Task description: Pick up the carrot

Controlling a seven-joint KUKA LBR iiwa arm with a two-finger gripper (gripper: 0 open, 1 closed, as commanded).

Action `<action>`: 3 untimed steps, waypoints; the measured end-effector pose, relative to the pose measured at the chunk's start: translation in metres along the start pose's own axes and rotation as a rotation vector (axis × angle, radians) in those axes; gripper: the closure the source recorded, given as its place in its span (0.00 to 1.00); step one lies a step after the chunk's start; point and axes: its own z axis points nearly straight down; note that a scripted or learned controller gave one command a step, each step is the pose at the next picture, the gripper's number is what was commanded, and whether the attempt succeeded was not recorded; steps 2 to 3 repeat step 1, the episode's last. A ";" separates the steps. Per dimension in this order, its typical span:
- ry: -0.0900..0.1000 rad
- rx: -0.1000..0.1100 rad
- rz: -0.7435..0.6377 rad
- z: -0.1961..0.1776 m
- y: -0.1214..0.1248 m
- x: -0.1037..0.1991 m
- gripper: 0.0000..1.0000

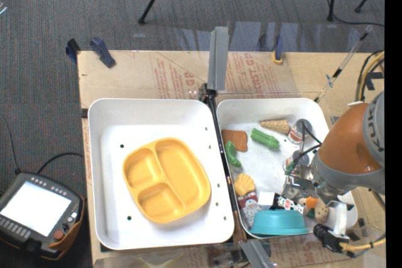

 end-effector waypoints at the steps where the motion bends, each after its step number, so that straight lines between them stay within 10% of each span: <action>1: -0.004 -0.011 -0.385 -0.034 0.001 0.006 1.00; 3: -0.004 -0.011 -0.385 -0.034 0.001 0.006 1.00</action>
